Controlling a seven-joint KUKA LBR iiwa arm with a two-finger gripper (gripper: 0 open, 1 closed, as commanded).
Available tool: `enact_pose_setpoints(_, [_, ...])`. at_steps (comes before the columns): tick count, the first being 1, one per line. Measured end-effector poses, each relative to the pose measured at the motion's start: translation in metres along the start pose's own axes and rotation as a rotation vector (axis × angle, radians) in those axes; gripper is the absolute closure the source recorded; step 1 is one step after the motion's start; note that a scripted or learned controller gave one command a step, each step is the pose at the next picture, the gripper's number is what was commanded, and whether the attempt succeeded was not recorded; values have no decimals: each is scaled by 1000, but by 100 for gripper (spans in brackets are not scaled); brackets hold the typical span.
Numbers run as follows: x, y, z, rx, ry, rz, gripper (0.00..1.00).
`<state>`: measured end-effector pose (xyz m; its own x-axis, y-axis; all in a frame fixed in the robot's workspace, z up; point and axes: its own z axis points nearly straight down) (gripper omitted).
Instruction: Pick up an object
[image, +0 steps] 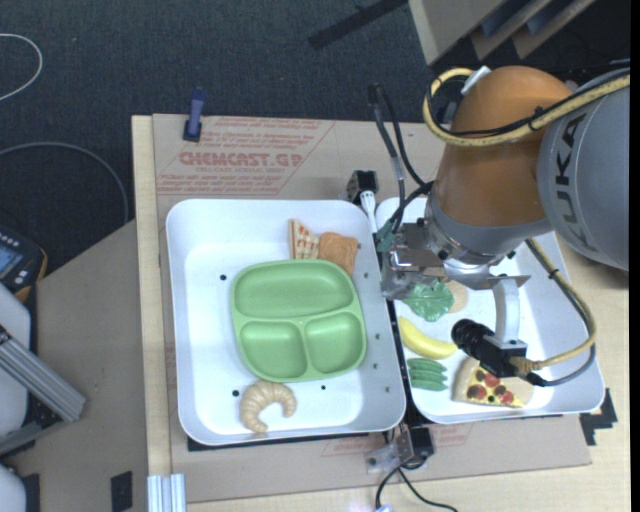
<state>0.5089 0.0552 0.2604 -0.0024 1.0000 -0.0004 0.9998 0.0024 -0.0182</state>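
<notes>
Toward the bench's (148, 330) right edge, the hand (412, 274) hangs low in the right bin (556, 396), close against the wall that bin shares with the left bin (195, 300). The wrist and arm cover it from above, so I cannot tell whether it is released or clenched, and nothing shows as grasped.

Just under and beside the hand lies a green leafy toy (431, 300), the likeliest thing for the pick. Nearer the bench's front edge come a banana (427, 343), then a green pod (428, 373), with a pizza slice (489, 386) toward the front right corner.

To do this step well, I judge the hand should centre over the leafy toy's bulk and come straight down. The piece looks soft and uneven, so a grip on its fringe may slip.

Room is tight on the left: the shared wall sits just beside the hand, and any drift that way risks catching the rim. The banana lies near on the front side and could be nudged. The freest way out is straight up.

Across the wall, the left bin holds a green divided plate (298, 320), a croissant (267, 403) toward the front, and waffle pieces (322, 244) toward the back edge, all well apart from the hand.
</notes>
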Motion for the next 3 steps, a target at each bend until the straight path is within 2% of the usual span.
enact_pose_setpoints(1, [28, -32, -91, -27, 4, -3, 100])
enact_pose_setpoints(2, [26, -31, -97, -21, 1, 2, 100])
enact_pose_setpoints(3, [-27, -31, -92, -17, -1, 9, 100])
